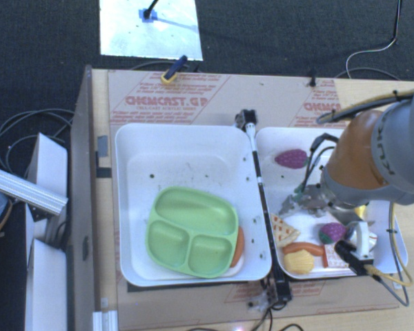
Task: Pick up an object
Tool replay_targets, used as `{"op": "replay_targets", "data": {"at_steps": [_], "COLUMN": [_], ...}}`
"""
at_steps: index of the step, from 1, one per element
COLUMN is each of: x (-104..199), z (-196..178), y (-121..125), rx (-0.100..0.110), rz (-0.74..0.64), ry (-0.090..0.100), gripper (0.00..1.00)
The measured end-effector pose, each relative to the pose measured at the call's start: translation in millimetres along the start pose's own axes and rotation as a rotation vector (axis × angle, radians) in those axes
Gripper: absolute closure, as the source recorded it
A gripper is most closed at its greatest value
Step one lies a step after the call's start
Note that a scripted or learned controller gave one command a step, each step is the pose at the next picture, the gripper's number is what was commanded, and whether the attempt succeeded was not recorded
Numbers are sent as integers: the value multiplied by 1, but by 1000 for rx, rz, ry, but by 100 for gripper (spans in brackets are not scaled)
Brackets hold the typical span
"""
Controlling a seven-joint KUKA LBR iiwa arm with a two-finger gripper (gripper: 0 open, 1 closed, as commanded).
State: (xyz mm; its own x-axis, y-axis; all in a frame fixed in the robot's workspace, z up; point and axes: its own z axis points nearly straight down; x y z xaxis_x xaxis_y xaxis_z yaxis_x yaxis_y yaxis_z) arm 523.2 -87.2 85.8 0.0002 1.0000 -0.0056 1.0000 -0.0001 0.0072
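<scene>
1. Two shallow white bins sit side by side on the surface; the right white bin point(276, 143) holds the pickable toys, prob. so the arm, coming in from the right, reaches them.
2. Hand point(298, 202) sits low near that bin's centre, w/ nothing visibly in it; can't tell its state.
3. Candidates: purple oval toy point(291, 158) at far edge; tan waffle-like wedge point(283, 230), orange sausage-shaped toy point(305, 248), yellow round piece point(298, 261), purple berry-like toy point(331, 232) near front edge.
4. Left white bin point(124, 185) has a green plastic divided plate point(192, 232) at the front.
</scene>
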Motion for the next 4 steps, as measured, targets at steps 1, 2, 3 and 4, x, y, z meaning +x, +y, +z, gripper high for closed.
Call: {"op": "replay_targets", "data": {"at_steps": [1, 2, 3, 4], "x": [-27, -69, -120, -55], "z": [1, 8, 9, 7], "y": [83, 130, 136, 138], "rx": [3, 45, 51, 44], "rz": [-4, -8, -6, -4], "ry": [4, 15, 15, 8], "gripper": [0, 0, 0, 0]}}
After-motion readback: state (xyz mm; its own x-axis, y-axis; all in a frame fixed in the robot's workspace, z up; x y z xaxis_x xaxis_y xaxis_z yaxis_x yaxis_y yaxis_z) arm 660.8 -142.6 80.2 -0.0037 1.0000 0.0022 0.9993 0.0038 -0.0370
